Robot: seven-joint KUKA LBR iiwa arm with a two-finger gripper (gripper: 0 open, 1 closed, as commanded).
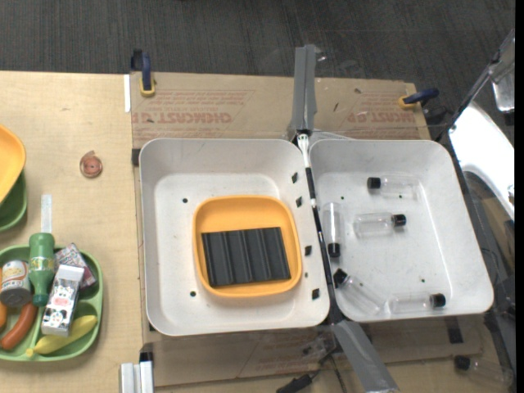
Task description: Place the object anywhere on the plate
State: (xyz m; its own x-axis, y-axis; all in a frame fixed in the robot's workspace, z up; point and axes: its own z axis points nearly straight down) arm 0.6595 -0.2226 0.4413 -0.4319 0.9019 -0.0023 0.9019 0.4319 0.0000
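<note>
A: What lies around the plate (246, 211)?

B: The orange plate sits in the middle of the left bin (164, 170), and a dark ribbed slab (246, 255) lies flat on it, covering most of its floor and a little nearer the plate's front rim. Nothing else shares that bin.

A: And the right bin (458, 244)?

B: Five clear vials with black caps are scattered there. One (391, 186) lies near the back edge, one (375, 223) at the middle, and one (332, 223) runs along the left wall. Two more (409, 304) (358, 291) lie by the front edge.

A: Anything on the bench outside the bins?

B: A green tray (86, 322) of toy food rests at the front left, with a yellow bowl (8, 166) cut off by the left edge behind it. A small pink disc (92, 165) lies between the bowl and the left bin. Two clamps (145, 76) (417, 98) grip the cardboard sheet (196, 109) at its back corners.

A: Does anything block the plate?

B: No, the way down to it is open from above.

A: And the gripper?

B: One cannot tell how wide its fingers stand, nor whether it holds anything.
</note>
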